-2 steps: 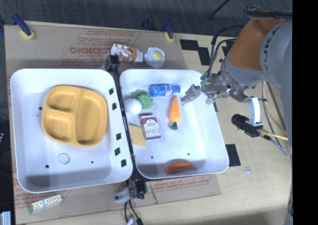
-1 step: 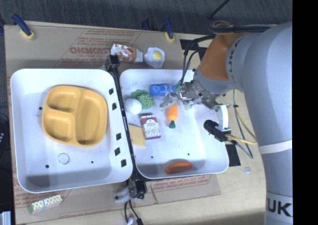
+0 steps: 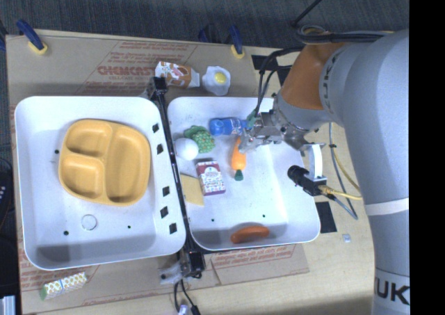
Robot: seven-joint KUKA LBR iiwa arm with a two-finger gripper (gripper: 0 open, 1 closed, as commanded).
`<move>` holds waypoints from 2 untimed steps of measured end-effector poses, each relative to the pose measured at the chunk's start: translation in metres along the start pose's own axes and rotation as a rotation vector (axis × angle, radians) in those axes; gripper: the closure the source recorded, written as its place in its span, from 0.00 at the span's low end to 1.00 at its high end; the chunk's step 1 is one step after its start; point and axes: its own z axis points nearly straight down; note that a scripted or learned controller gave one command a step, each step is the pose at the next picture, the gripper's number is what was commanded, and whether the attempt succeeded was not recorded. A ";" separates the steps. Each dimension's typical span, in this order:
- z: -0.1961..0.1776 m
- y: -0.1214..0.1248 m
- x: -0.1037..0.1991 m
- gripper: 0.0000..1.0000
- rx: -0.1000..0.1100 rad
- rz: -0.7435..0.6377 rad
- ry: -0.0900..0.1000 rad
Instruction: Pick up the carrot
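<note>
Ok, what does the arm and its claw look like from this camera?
The arm is bulky, rounded and smooth grey, with an orange band above the wrist. Part of black lettering shows low on its body. The claw is a small dark metal assembly, with thin black cables and a yellowish wire nearby.

Even, fairly bright light falls from above, with no hard-edged shadows. The two white bins (image 3: 42,237) show soft grey shading along their near inner walls, and the right bin (image 3: 292,216) is dimmer where the grey arm (image 3: 375,98) hangs over it. The yellow tray (image 3: 104,160) carries a mild sheen, not glare. The dark floor at the top is grainy. Focus is moderate throughout: print on the cardboard (image 3: 132,70) under the bins reads softly, small items lack crisp edges.
</note>
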 end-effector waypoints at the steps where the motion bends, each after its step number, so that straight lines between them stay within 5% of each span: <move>1: -0.094 0.051 0.052 1.00 -0.004 0.278 -0.001; 2: -0.093 0.051 0.052 0.00 -0.003 0.279 0.000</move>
